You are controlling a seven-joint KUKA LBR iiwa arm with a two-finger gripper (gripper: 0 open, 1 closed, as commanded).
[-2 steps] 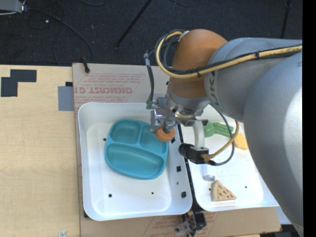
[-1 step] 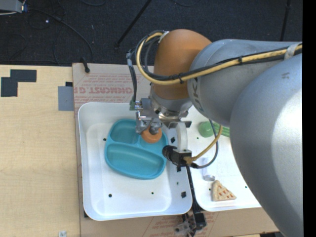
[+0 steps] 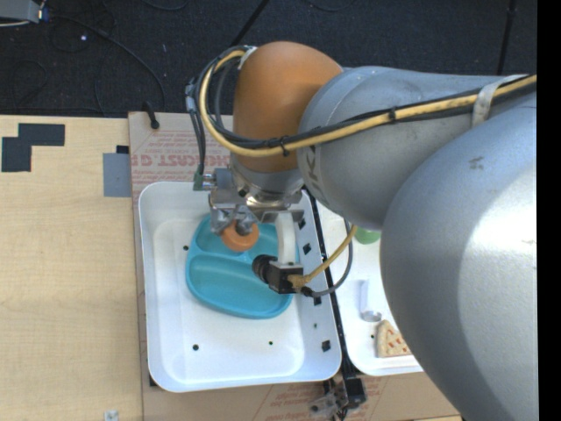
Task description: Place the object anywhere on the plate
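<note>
A teal plate (image 3: 224, 281) with divided sections lies in the left white bin (image 3: 168, 340), toward its back right. My gripper (image 3: 236, 224) hangs over the plate's far end. A small round orange object (image 3: 237, 237) sits between its fingers, at or just above the plate's rim. The fingers close around it from both sides. The big grey arm hides the rest of the plate's right edge.
In the right bin (image 3: 361, 358), mostly hidden by the arm, lie a pizza-slice toy (image 3: 392, 340), a green thing (image 3: 367, 233) and a small white piece (image 3: 369, 310). The left bin's front and left floor is bare white.
</note>
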